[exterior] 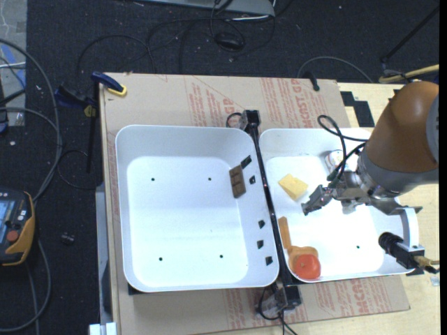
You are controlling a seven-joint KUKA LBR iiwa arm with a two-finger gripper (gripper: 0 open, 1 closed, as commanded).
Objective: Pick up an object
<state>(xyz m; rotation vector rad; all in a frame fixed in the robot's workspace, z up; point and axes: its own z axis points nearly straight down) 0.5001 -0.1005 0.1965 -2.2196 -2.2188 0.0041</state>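
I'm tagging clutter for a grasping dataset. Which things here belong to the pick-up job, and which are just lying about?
Part of the job:
gripper, over the right bin
yellow block
red-headed wooden tool
brown bar in the left bin

Lying about:
blue and yellow clamp
cables on the floor
handheld controller

The light is even and bright from above. The two white bins (185, 208) look almost overexposed, with soft grey shadows along their walls. My arm (405, 142) throws a weak shadow under itself. The dark floor (63, 33) keeps little detail, and the picture is slightly soft and grainy.
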